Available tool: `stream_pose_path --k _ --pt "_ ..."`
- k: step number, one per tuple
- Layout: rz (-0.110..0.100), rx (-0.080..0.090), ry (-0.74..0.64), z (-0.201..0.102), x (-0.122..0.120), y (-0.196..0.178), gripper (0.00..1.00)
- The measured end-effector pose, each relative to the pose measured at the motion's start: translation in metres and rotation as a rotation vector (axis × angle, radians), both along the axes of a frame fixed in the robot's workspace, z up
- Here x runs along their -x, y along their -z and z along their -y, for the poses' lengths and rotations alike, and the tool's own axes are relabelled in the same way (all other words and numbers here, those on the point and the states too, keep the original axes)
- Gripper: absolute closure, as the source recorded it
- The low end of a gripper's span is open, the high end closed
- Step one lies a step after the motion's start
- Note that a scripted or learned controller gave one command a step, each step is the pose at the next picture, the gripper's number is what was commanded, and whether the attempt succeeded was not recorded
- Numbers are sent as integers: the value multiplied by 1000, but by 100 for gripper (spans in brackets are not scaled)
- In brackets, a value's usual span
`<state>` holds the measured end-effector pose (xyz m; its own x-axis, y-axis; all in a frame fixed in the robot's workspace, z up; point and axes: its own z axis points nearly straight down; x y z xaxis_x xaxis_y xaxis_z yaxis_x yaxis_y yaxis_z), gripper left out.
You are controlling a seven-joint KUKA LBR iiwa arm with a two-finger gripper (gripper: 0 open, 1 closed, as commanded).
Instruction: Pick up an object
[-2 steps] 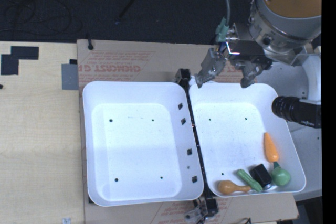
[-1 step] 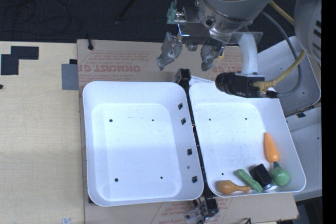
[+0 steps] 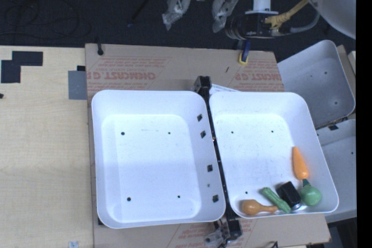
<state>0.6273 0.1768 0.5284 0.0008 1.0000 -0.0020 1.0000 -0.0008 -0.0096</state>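
The little orange gourd toy (image 3: 258,207) is lying closest to us, in the near corner of the right bin (image 3: 256,103). It is sitting far below the end effector (image 3: 200,11) and a bit to its right. Right beside it, a green stick (image 3: 275,199), a small black block (image 3: 289,194), a green ball shape (image 3: 311,195) and an orange carrot (image 3: 300,163) are all crowding together. Nothing is being picked up yet, so the whole job is still waiting.

The end effector is hanging high above the far edge of the table, its two fingers spread apart and gripping nothing. The left bin (image 3: 104,119) is sitting below it.

The brown cardboard (image 3: 145,69) under the bins is showing upside-down red letters, too hard for me to read surely.
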Motion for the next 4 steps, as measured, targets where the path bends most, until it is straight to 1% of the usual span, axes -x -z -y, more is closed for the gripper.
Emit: stream_pose_path --k 1,2,3,4 --pt "4 -2 -10 -71 57 -10 0" --pt "7 0 1 -66 -19 -7 0" --pt "3 -1 -5 -67 43 -10 0" --pt "3 -1 -8 -62 157 -10 0"
